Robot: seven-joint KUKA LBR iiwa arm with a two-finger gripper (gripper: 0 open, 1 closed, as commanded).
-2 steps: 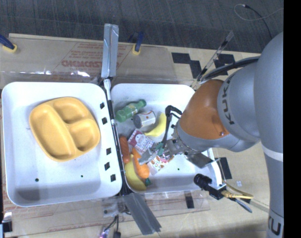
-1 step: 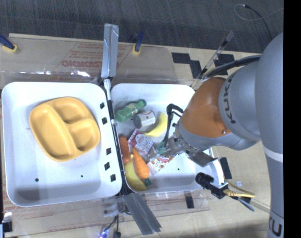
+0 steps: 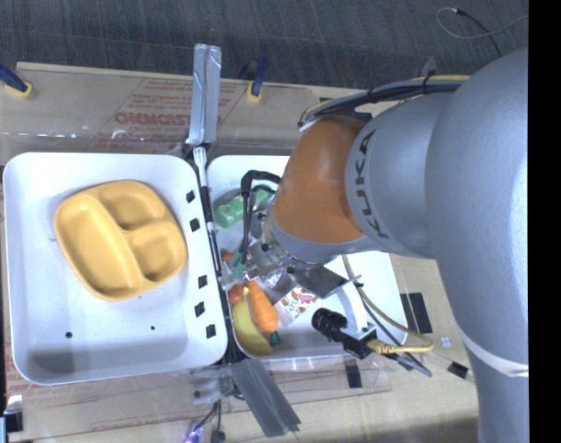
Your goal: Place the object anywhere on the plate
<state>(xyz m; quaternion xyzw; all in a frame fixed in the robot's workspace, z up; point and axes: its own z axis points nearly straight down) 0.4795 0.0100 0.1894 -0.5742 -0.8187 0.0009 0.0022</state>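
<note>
Reaching into the crowded right bin (image 3: 373, 275), the gripper (image 3: 260, 264) may catch several toys; you cannot tell its state, and the plate (image 3: 119, 238) is well apart.

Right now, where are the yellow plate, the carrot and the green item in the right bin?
yellow plate (image 3: 89, 240): camera view, its large left compartment.
carrot (image 3: 261, 309): camera view, middle of its orange body.
green item (image 3: 229, 212): camera view, its visible top.

Plate (image 3: 121, 238): mustard yellow, plain. Both bins (image 3: 31, 275) white; left one has a few dark specks. Arm (image 3: 465, 201) grey with an orange band (image 3: 322, 178) and black lettering. In the right bin: green piece (image 3: 230, 212), orange carrot (image 3: 261, 309), yellow banana (image 3: 246, 332). Bench (image 3: 151, 109) tan with red print.
</note>
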